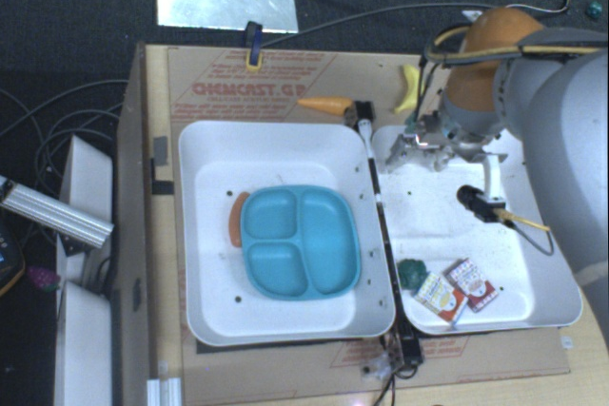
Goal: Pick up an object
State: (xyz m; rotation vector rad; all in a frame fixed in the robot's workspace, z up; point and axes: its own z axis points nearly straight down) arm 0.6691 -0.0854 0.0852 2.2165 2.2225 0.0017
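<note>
Objects are being kept in and around 2 white bins, while the gripper is being held over the far end of the right bin, close to the divider between the bins. Whether it is open or closed cannot be told from this view. A yellow banana is being seen just beyond the gripper, by the bin's far rim. An orange carrot is being seen farther to the view's left of it, on the bench outside the bins. Well apart from the gripper, toward the near end of the same bin, a small green object is being seen just beside a yellow-and-white packet. This packet is being touched by a red-and-white packet. Across the divider, to the view's left of the gripper and nearer the camera, a blue 3-compartment plate is being borne by the left bin. A brown sausage-like piece is being seen against the plate's edge farthest from the gripper.
</note>
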